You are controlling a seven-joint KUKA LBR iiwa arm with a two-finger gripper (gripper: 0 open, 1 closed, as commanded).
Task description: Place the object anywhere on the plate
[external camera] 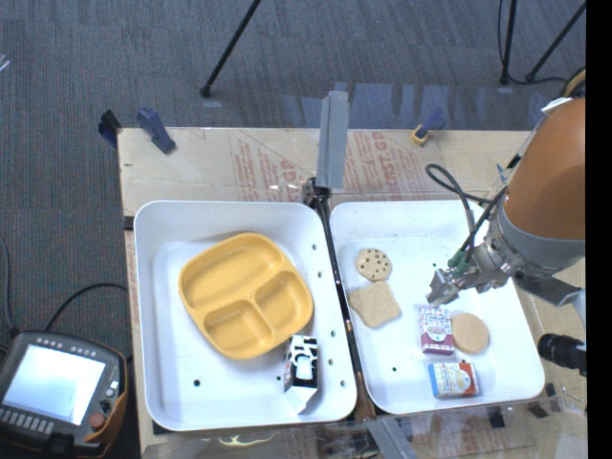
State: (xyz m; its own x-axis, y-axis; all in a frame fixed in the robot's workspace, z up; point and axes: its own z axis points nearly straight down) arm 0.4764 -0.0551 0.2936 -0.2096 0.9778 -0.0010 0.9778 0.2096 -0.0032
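Observation:
A yellow divided plate (247,295) lies in the left bin (158,256). A black-and-white carton (303,363) stands just off the plate's lower right corner. In the right bin (402,220) lie a chocolate-chip cookie (374,264), a slice of toast (374,305), a red-and-white carton (435,331), a round tan biscuit (470,333) and a small blue-and-orange box (452,380). My gripper (442,290) hangs over the right bin, just above the red-and-white carton and to the right of the toast. Nothing shows between its fingers.
A grey upright post (333,142) stands behind the gap between the bins. Black cables (459,199) loop from the wrist over the right bin's back. A teach pendant (57,385) lies on the floor at the lower left. Tripod legs stand beyond the bench.

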